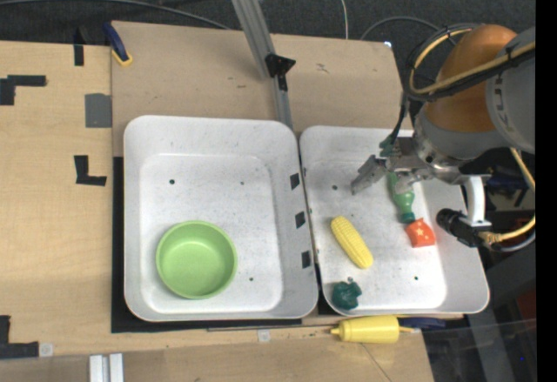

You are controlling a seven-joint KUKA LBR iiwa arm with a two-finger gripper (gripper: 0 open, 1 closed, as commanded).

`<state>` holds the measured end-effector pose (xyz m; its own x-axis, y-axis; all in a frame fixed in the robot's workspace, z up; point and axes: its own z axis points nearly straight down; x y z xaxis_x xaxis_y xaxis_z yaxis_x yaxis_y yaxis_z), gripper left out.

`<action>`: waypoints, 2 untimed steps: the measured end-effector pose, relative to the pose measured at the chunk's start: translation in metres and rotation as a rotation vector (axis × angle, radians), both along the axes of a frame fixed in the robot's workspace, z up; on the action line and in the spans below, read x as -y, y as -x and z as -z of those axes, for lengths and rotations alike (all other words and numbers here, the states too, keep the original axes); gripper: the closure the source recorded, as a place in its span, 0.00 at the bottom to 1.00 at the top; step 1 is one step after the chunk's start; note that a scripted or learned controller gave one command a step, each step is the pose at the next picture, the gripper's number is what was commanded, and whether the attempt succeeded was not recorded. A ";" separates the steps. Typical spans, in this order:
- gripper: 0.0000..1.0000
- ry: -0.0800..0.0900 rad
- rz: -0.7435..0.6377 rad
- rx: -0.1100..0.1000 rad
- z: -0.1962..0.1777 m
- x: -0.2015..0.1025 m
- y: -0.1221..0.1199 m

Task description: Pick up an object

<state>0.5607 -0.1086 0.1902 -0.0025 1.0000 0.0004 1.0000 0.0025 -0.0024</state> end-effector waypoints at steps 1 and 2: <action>0.00 0.000 0.000 0.001 0.000 0.000 0.000; 0.00 0.001 0.002 -0.005 0.055 0.010 0.001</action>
